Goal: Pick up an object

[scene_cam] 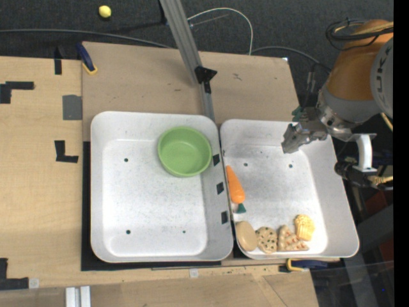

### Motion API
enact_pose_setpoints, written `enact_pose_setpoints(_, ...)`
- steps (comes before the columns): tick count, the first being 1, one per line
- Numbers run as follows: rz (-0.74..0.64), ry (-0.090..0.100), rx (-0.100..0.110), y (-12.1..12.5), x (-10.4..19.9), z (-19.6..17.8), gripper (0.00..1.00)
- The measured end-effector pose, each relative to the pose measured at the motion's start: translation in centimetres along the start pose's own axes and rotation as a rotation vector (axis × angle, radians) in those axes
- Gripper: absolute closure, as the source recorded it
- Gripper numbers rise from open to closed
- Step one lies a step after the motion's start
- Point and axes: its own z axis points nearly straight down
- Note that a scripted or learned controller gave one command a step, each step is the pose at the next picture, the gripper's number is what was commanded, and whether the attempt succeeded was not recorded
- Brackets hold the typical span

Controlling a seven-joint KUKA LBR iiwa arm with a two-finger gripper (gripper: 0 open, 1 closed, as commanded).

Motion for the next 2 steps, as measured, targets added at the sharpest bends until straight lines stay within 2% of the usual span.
enact_pose_setpoints(1,-0.001,0.000,-0.002,2.3,5.0,-0.4,1.00)
enact_pose_setpoints(2,-0.001,0.001,-0.001,3.3,10.3,-1.2,1.00)
